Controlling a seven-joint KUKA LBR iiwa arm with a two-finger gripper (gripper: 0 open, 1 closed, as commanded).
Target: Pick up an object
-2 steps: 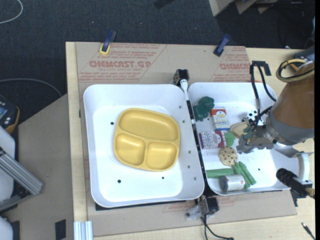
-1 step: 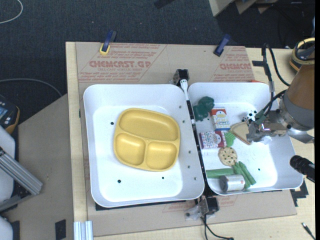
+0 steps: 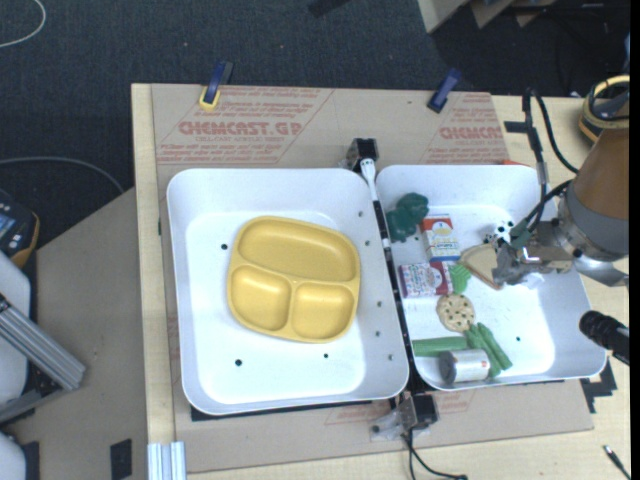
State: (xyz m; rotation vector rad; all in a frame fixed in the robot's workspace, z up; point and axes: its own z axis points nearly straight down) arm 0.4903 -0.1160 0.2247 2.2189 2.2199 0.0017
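Note:
My gripper (image 3: 512, 266) reaches in from the right and hangs low over the middle of the right bin (image 3: 560, 353). Just left of it, touching or nearly touching, lies a tan wedge-shaped piece (image 3: 480, 265). I cannot tell whether the piece is gripped. A small black-and-white die (image 3: 500, 233) sits just behind the gripper. Other items in this bin are a dark green toy (image 3: 408, 215), a red-and-white box (image 3: 440, 238), a flat packet (image 3: 420, 280), a round cookie (image 3: 457, 311), green sticks (image 3: 490, 348) and a silver can (image 3: 465, 368).
The left bin (image 3: 200, 298) holds a yellow divided plate (image 3: 293, 278). A black divider rail (image 3: 385, 258) runs between the bins. Cables and the arm's body (image 3: 605, 198) crowd the right bin's right side. Clamps (image 3: 212, 86) hold the cardboard at the back.

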